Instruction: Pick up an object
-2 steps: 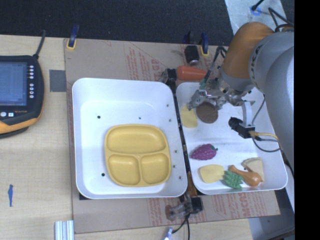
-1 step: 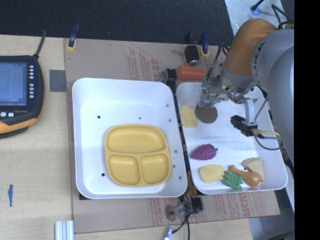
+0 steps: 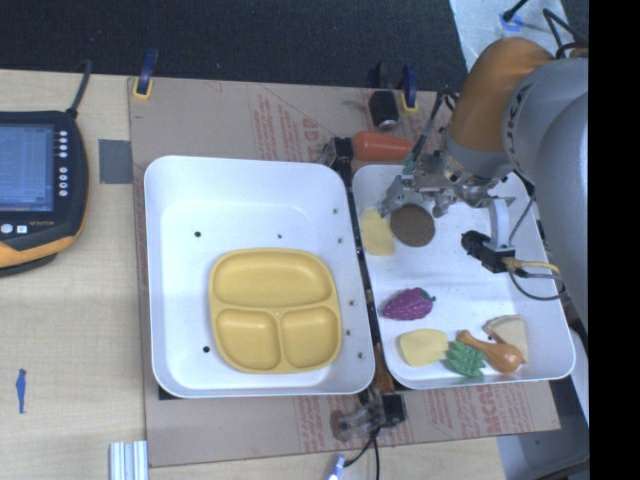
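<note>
- Hovering low in the right bin (image 3: 560, 363), the gripper (image 3: 425, 200) sits directly above the brown disc (image 3: 412, 226).
- Finger spacing: cannot tell.

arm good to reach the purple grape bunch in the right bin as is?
Probably yes. The purple grape bunch lies apart from the other toys on bare right bin floor, with nothing over it, and the gripper hangs over the same bin's far end.

Light wooden counter (image 3: 60, 348) topped by a brown cardboard sheet (image 3: 250, 118); dark carpeted floor (image 3: 250, 18) beyond; a teach pendant (image 3: 35, 188) rests at the left edge.
</note>
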Tool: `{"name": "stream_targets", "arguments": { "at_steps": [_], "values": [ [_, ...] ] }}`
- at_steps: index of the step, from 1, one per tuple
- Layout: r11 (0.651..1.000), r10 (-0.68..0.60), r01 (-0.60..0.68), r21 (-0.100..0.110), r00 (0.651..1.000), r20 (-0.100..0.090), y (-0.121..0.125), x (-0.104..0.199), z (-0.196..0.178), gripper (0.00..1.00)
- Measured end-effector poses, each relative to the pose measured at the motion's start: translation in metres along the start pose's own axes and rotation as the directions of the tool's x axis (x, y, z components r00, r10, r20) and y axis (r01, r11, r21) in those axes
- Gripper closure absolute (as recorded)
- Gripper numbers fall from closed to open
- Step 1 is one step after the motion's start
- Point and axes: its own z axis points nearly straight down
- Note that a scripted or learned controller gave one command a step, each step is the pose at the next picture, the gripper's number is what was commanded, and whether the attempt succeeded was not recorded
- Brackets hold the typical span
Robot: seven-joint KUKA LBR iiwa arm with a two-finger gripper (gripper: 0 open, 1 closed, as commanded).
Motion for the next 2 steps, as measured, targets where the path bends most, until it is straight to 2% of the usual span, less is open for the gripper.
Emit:
{"name": "stream_targets", "arguments": {
  "at_steps": [1,2],
  "values": [
    [1.000,0.004,-0.004,0.003,1.000,-0.003,-0.026,-0.047,0.012,0.00],
    [1.000,0.001,-0.001,0.004,1.000,-0.002,-0.016,0.007,0.013,0.00]
  ]
}}
